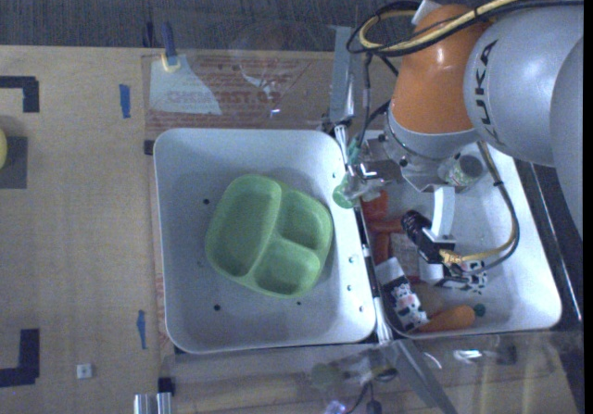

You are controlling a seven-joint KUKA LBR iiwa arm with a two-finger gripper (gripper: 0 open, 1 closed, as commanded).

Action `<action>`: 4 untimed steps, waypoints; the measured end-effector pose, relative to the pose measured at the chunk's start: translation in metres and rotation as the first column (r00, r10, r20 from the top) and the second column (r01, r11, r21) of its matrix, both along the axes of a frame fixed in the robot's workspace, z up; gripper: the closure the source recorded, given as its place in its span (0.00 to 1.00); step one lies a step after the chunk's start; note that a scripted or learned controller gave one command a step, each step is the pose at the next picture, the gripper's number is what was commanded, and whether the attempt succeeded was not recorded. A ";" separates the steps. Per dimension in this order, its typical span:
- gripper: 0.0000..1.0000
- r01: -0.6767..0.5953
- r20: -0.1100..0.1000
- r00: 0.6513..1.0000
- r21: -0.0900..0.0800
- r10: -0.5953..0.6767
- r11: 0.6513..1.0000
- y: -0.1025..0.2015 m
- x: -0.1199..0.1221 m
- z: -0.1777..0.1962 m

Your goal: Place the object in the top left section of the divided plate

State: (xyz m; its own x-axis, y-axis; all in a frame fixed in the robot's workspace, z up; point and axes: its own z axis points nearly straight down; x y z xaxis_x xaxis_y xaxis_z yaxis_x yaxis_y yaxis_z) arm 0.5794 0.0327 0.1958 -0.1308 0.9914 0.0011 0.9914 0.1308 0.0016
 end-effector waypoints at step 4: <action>0.00 -0.513 0.000 0.858 -0.001 0.513 0.858 -0.023 -0.001 -0.011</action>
State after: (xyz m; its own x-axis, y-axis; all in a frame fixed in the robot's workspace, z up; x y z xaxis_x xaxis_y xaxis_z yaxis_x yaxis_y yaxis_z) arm 0.5779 0.0092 0.1851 -0.6213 0.7836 -0.0001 0.7836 0.6213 0.0017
